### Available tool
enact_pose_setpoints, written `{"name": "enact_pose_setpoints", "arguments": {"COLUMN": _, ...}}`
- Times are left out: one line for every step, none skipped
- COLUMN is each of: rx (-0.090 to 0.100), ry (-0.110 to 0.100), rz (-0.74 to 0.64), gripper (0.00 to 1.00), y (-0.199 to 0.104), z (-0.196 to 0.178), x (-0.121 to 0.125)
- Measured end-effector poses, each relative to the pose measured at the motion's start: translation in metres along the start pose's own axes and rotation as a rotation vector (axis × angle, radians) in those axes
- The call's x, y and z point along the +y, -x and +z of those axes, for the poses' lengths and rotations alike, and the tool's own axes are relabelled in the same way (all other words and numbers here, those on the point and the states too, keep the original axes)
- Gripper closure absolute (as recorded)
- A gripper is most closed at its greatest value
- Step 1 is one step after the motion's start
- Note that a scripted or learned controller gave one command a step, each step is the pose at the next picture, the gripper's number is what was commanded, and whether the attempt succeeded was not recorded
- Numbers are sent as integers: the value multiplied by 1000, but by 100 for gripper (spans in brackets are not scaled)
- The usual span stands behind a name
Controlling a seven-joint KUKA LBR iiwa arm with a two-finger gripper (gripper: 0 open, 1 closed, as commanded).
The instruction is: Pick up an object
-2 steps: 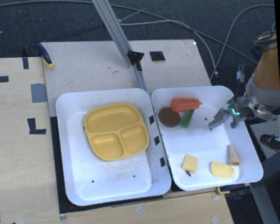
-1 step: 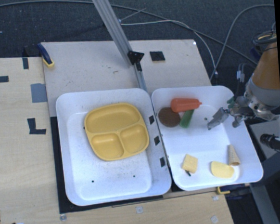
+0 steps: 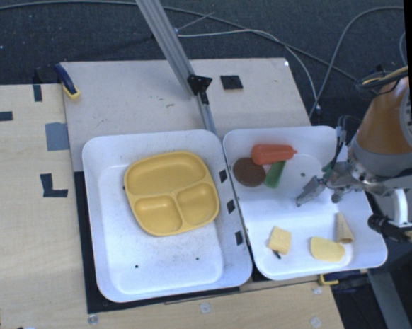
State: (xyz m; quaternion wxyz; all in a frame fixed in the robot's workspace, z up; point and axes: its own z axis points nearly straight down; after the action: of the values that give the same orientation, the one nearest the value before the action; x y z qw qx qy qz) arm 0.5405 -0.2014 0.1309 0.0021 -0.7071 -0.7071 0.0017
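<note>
The right bin [image 3: 256,263] holds several toy foods: a red-orange piece [image 3: 272,152], a green piece [image 3: 274,174], a brown disc [image 3: 248,171], a pale yellow wedge [image 3: 279,240], a yellow lump [image 3: 327,248] and a tan cone [image 3: 343,227]. My gripper [image 3: 312,191] hangs over the right-hand middle of this bin, its grey fingers pointing left. It sits right of the green piece and above the wedge. Nothing shows between its fingers.
The left bin [image 3: 115,267] carries a yellow divided plate [image 3: 171,192]. A slanted metal pole [image 3: 171,39] rises behind the bins, with a black clamp [image 3: 199,83] at its base. Cables trail over the dark floor at the back right.
</note>
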Motion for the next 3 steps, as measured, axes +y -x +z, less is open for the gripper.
{"name": "enact_pose_setpoints", "arguments": {"rx": -3, "ry": 6, "rz": 0, "gripper": 0, "y": 0, "z": 47, "x": 1}}
{"name": "enact_pose_setpoints", "arguments": {"rx": -4, "ry": 12, "rz": -1, "gripper": 100, "y": 0, "z": 32, "x": 3}}
{"name": "enact_pose_setpoints", "arguments": {"rx": -2, "ry": 9, "rz": -1, "gripper": 100, "y": 6, "z": -29, "x": 6}}
